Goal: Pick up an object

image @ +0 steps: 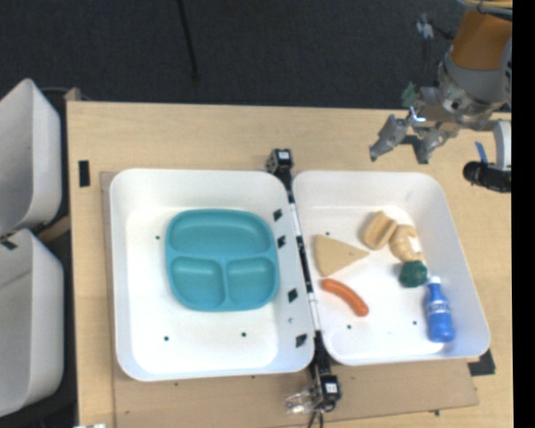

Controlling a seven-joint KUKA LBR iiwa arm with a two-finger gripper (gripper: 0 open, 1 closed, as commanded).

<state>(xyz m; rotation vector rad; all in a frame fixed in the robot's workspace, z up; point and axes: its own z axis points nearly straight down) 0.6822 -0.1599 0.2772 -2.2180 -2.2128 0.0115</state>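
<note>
The right bin (446,205) holds several small items: a tan wedge (337,255), a bread roll (377,229), a second pale roll (405,241), a dark green lump (413,274), a blue bottle (438,310) and an orange sausage (345,296). My gripper (399,153) hangs above the bench just beyond the right bin's far rim, well above and behind the items. Its fingers are spread apart and open, with nothing between them.
A teal divided plate (221,259) lies in the middle of the left bin (125,239). A black clip (279,160) sits where the two bins meet at the far edge. White containers (13,159) stand off the bench's left side.
</note>
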